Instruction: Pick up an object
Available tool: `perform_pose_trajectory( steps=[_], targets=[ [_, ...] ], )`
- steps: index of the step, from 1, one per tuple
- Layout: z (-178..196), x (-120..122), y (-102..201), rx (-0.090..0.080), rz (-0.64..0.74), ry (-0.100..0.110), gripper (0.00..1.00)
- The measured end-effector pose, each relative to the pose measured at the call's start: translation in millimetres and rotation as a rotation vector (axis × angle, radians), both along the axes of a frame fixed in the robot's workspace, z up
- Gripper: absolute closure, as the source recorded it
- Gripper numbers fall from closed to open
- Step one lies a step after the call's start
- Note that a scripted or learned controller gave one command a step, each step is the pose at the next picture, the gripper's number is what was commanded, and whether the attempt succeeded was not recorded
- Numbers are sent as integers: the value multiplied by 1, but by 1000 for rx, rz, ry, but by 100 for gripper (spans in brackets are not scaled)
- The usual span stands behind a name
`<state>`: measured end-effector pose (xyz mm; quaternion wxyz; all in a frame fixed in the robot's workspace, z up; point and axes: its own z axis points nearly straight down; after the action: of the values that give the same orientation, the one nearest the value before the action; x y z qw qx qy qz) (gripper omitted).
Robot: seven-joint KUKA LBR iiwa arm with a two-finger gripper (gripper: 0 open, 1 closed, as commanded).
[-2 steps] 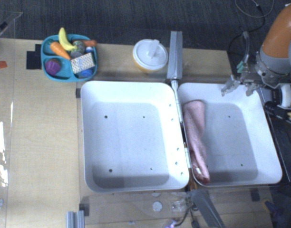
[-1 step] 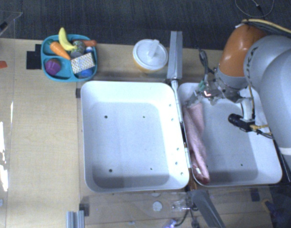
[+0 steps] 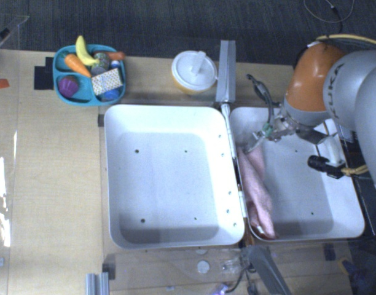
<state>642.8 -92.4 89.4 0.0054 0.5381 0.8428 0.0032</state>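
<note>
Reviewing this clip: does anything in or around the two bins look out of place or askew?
The pink cloth in the right bin lies bunched in a long strip against the bin's left wall, rather than flat. The gripper hangs above its upper end. The blue tray of toys sits outside both bins.

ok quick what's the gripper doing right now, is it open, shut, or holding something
Gripper: cannot be told from this view. It sits over the right white bin, just above the top end of the pink cloth lying along that bin's left wall.
</note>
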Motion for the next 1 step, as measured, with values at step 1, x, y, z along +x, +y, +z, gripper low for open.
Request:
perform_pose_trajectory(
  steps=[1],
  targets=[
    [1,-41,-7,0,9,-2,0]
  ],
)
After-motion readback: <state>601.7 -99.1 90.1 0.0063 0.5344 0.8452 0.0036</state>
